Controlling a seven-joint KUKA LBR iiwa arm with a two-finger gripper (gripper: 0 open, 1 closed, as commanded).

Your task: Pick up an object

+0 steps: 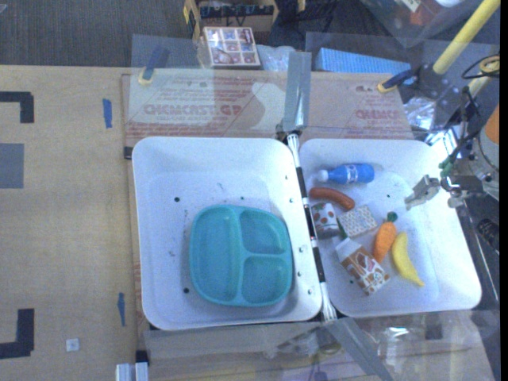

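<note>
The right bin holds several small items. A blue bottle lies at the back, with a red-brown sausage just in front of it. A small printed can and a tan square packet sit near the middle. An orange carrot, a yellow banana and a small carton lie toward the front. My gripper hangs over the bin's right side, right of the carrot and banana. It is open with nothing between its fingers.
The left bin bears a teal divided plate. A raised rim separates the two bins. Cardboard sheets, a small box and a blue pad lie behind them. The arm stands at the right.
</note>
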